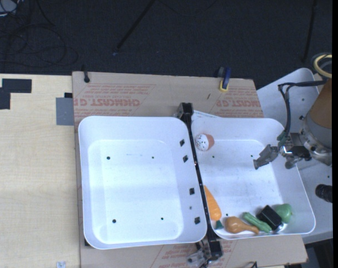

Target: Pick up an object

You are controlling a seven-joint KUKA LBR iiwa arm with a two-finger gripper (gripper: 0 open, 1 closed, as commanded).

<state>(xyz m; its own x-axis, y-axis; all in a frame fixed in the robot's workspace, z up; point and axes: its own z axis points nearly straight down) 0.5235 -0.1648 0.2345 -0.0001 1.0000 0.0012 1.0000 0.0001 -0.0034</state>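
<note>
White bins sit side by side, and all the toys are in the right bin (303,205). The gripper (262,159) hangs over that bin near its right side, and I cannot tell how it is set, because it looks small and dark from up here. It holds nothing that I can see. A small ball (203,142) rests alone near the top left corner, close to the wall between the bins. An orange carrot (212,204) lies along that wall, lower down. A green toy (281,211), a black block (269,217) and a tan toy (236,224) crowd together in the bottom corner. I think the ball is the easy pick, since nothing touches it. To do it well, the arm should move over the ball, come straight down, and squeeze gently so it does not roll away.
</note>
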